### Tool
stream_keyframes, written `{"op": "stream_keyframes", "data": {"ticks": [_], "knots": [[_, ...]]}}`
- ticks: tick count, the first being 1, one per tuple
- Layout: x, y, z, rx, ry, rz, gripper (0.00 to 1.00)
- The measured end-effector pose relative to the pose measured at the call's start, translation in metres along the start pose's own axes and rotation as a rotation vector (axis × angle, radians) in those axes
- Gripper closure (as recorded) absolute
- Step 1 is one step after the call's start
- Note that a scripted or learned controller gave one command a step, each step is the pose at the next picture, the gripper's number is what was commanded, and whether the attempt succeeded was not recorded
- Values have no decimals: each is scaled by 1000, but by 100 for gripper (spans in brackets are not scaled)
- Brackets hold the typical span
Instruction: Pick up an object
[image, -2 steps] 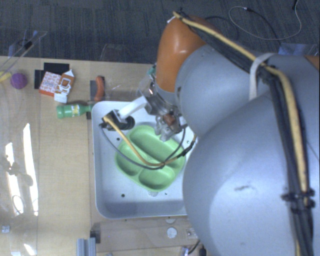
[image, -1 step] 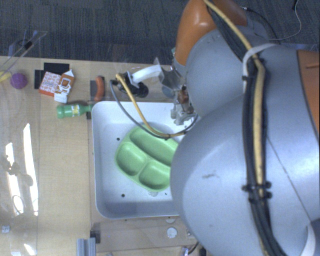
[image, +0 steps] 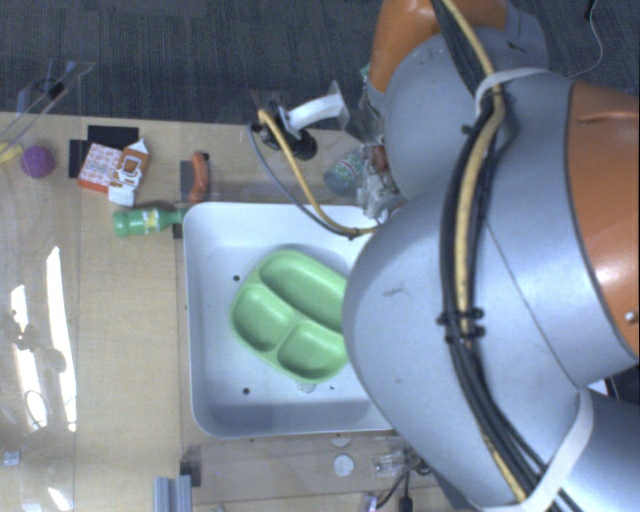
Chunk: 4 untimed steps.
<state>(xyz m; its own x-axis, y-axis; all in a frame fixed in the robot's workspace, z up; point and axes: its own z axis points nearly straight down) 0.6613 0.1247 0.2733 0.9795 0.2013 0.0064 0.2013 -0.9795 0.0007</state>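
— What was in the bin (image: 205, 300)?

— One green tray (image: 285, 310) with three hollows, lying flat near the middle, its right edge hidden under the arm (image: 480, 300).

— Anything outside it?

— On the bench (image: 90, 350), left of the bin: one green bottle (image: 147, 220) on its side just off the bin's corner, one small carton (image: 113, 167) and one purple ball (image: 38, 161) farther left.

— And the arm?

— It reached in from the right, bulking over the bin's right part, cables (image: 470, 200) running along it. The gripper was hidden, so I couldn't tell its state.
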Motion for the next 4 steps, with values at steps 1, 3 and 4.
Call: {"op": "stream_keyframes", "data": {"ticks": [1, 3, 4], "knots": [[-43, -86, -20, 0, 3, -4, 100], [-119, -115, 66, 2, -2, -3, 100], [-51, -126, 164, 6, -1, -3, 100]]}}
